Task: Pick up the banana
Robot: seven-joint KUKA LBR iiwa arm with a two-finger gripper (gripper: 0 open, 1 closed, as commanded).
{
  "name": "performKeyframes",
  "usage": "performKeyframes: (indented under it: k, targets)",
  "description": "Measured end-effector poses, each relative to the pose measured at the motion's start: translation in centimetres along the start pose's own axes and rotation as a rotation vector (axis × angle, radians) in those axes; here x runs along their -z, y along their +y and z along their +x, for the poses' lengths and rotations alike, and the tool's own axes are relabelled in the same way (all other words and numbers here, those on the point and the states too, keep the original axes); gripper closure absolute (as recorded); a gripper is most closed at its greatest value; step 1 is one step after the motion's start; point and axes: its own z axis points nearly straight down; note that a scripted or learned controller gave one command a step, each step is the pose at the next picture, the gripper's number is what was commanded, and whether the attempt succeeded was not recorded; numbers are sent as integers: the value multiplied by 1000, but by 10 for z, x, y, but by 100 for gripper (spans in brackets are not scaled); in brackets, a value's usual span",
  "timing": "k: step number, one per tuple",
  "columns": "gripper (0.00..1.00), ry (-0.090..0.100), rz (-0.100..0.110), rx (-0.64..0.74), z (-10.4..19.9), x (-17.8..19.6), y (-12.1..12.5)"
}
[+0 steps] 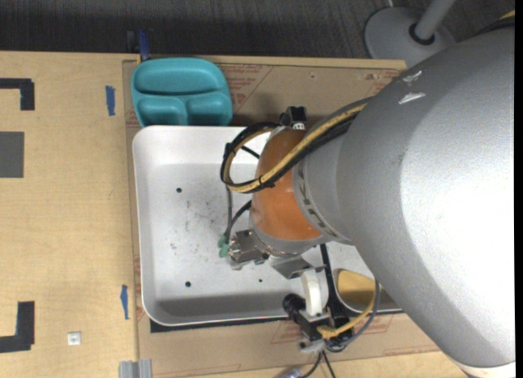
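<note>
The white bin (167,205) sits mid-desk (65,221), and the visible part of its floor just has dark scuffs and a few small holes. At its 12 o'clock edge is a teal divided tray (181,92), touching the rim. The grey arm (425,189) covers the bin's 3 o'clock side. At about 5 o'clock, a dull yellow curved patch peeks out from under the arm, probably the banana (357,288), mostly hidden. The pincer (243,248) hangs low over the bin floor; can't tell if it's clenched or released.
</note>
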Motion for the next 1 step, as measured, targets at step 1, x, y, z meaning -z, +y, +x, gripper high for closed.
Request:
performKeyframes:
  k: [1]
  targets:
    - [100, 1, 1, 64, 57, 76, 12]
